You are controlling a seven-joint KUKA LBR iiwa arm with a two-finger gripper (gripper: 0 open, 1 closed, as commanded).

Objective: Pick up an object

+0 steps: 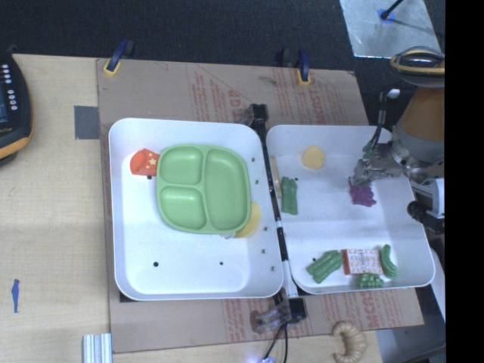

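The right bin (401, 229) holds several small objects. A purple grape-like bunch (364, 195) lies near its right side, and my gripper (365, 174) hangs just over its upper edge, reaching in from the right. A yellow round piece (313, 157) sits at the back of the bin. A green vegetable (289, 195) lies by the left wall. Along the front lie a green bean pod (325, 266), a red and white packet (361, 261), a green pickle (389, 260) and a small green piece (370, 281).
The left bin (136, 255) carries a green divided plate (204, 187), a red item (144, 162) at its back left and a yellow piece (250, 221) tucked under the plate's right edge. A tan curled object (350, 340) lies on the bench in front.
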